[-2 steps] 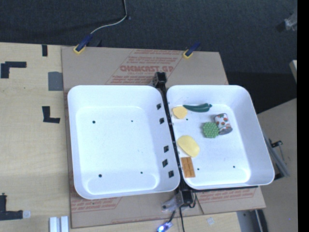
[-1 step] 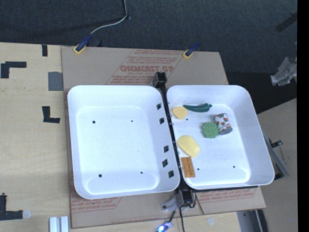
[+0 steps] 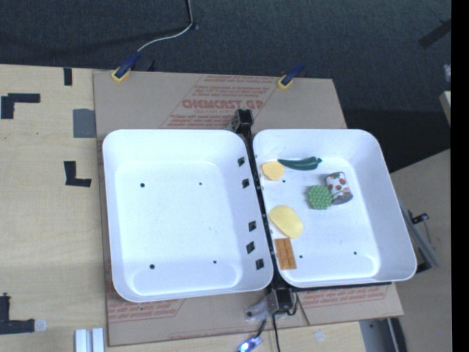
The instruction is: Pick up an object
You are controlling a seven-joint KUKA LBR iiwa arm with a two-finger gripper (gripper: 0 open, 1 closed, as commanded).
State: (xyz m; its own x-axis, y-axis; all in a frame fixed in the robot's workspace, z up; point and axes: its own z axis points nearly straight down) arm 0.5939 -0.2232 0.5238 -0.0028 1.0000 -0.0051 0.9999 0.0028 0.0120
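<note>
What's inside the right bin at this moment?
The right bin holds a dark green pepper, two yellow pieces, a green ball, a red-and-white item touching it, and an orange block. Anything underneath them is covered.

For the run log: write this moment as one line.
stage: pre-grasp | right bin: green pepper, two yellow pieces, green ball, patterned cup, orange block | nothing lifted

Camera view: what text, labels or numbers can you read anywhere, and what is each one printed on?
"CHEMCAST GP", or close to it: large red letters, blurred, on the brown cardboard sheet behind the two white bins.
Smaller red print lines on the same sheet, at its far and near edges: too blurred to read.
Patterned cup in the right bin: red marks, too small to tell whether they are text.
</note>
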